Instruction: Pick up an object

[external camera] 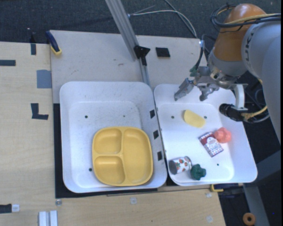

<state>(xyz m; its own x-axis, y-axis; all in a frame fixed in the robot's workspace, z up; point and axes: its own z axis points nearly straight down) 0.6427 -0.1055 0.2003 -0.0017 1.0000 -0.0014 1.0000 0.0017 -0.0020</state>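
My tool [193, 91] hangs over the far edge of the right white bin [240, 166], its two fingers apart and holding nothing. The pale yellow oval block [194, 118] lies just near of it, long axis running left to right. Nearer lie a red packet [211, 144], pink lump [222, 135], small can [180, 165] and green toy [197, 172]. The left white bin [75, 126] holds a yellow divided plate [122, 155].

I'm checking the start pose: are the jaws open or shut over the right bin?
Open. The gripper hangs above the right bin's far edge with its two jaws spread apart and nothing between them.
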